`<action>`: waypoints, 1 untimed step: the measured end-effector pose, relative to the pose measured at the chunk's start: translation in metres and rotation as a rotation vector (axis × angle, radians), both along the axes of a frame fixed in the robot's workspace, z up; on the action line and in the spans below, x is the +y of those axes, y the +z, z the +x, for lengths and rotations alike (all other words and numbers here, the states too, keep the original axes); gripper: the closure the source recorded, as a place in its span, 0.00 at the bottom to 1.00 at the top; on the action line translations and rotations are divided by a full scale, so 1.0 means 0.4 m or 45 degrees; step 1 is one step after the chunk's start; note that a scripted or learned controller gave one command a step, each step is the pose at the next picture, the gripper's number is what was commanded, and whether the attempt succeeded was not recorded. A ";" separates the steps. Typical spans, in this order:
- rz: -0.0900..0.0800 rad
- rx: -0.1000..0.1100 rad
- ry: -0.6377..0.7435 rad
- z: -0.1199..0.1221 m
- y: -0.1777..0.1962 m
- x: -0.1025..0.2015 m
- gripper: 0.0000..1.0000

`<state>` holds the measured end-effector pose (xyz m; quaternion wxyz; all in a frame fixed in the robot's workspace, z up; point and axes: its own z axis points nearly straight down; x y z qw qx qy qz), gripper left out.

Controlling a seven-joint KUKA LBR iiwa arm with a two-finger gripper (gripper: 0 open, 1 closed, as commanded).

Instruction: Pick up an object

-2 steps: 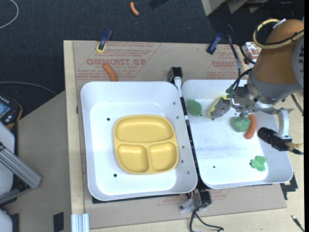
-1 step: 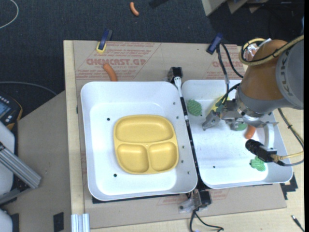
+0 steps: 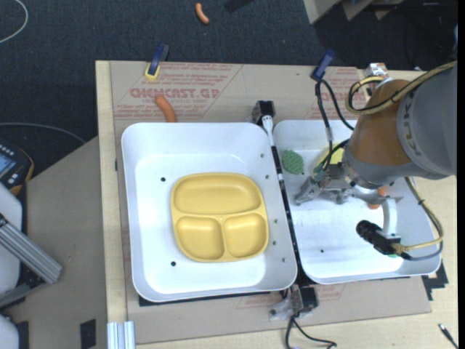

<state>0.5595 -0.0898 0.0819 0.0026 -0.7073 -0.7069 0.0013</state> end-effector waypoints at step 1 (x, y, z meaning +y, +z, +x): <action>-0.002 -0.008 -0.002 0.003 0.033 -0.001 1.00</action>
